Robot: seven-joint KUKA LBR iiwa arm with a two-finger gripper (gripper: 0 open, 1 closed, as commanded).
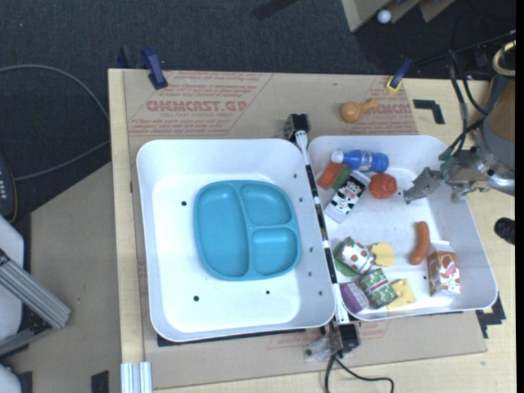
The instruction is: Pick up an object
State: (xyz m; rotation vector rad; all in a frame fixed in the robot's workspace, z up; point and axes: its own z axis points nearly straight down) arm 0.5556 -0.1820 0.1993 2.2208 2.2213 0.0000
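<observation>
Wooden bench seen from above, bearing two shallow white bins side by side.

Nearest, in the right white bin (471, 244): a green packet (375, 286), a yellow block (400, 294), a red-and-white carton (443, 272); beyond them an orange sausage (420, 242), a red tomato-like ball (382, 186), a blue-capped white bottle (361, 160); the left white bin (164, 170) holds a turquoise divided plastic plate (246, 228); the grey two-finger gripper (423, 187) hovers over the right bin's far side, nothing visibly between its fingers; their spread cannot be made out.
</observation>
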